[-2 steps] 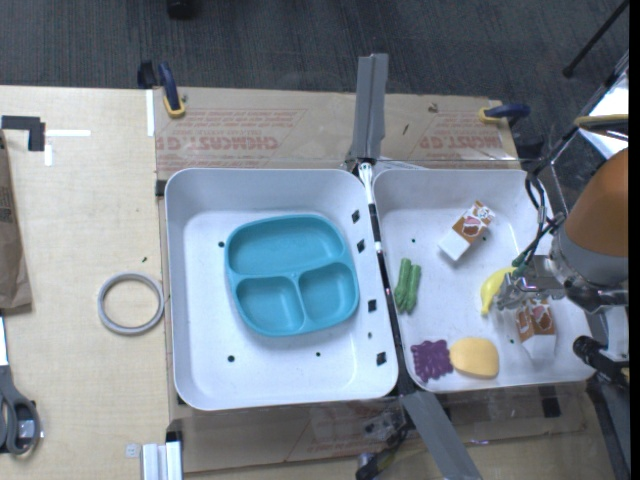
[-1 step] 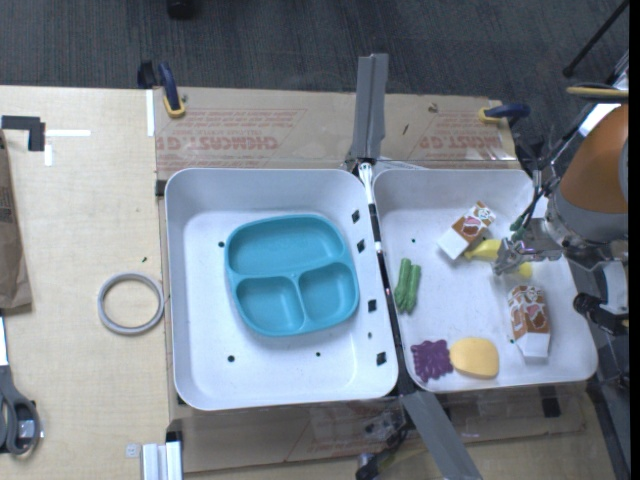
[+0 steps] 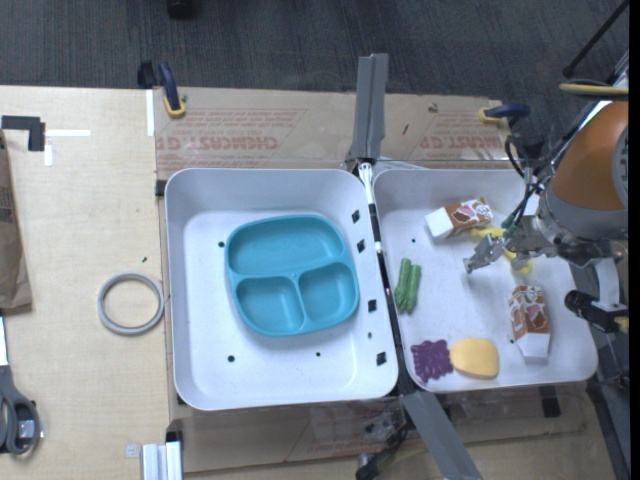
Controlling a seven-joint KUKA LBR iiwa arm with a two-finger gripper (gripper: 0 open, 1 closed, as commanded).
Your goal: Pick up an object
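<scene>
right bin [image 3: 560, 373] front: purple grape bunch [image 3: 431, 359] touching a yellow lump [image 3: 475, 357], carton [image 3: 530, 320] near the right wall, fairly free to grab | middle: green pods [image 3: 407, 285] alone, lots of bare floor | tool [image 3: 484, 255] low there, looks released, grasping nothing | back: snack packet [image 3: 461, 216] | left bin [image 3: 190, 298]: blue divided tray [image 3: 292, 274]

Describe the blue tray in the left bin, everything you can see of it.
The blue tray is a turquoise, plastic-looking divided plate with rounded corners: one long compartment across the top, two smaller ones below. It lies flat and slightly rotated near the middle of the left bin, resting on the bin's white floor. All three compartments look bare, and nothing else touches it.
</scene>
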